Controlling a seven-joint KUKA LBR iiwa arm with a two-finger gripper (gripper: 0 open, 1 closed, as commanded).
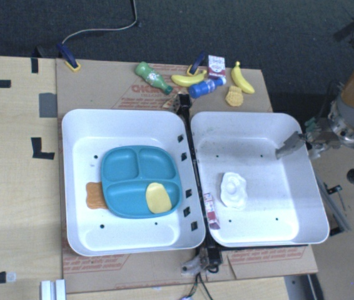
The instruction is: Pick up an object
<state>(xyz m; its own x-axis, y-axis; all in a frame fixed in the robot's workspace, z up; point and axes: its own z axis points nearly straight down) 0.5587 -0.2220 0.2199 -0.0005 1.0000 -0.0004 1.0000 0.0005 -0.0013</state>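
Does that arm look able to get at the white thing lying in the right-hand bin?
Probably yes. The white object lies alone on the bare floor of the right bin, with nothing over it, and the gripper hangs over that same bin's far right side, so the way down to it looks free.

Both white bins (pixel 77 167) are showing a smooth, hard plastic surface catching a soft sheen, and the blue divided plate (pixel 141 180) lying in the left one is looking like matt moulded plastic. The bench top (pixel 8 167) is reading as pale wood with a dull finish, with flat brown printed cardboard (pixel 102 80) lying under the bins, while the floor behind (pixel 227 17) is looking like dark, rough carpet
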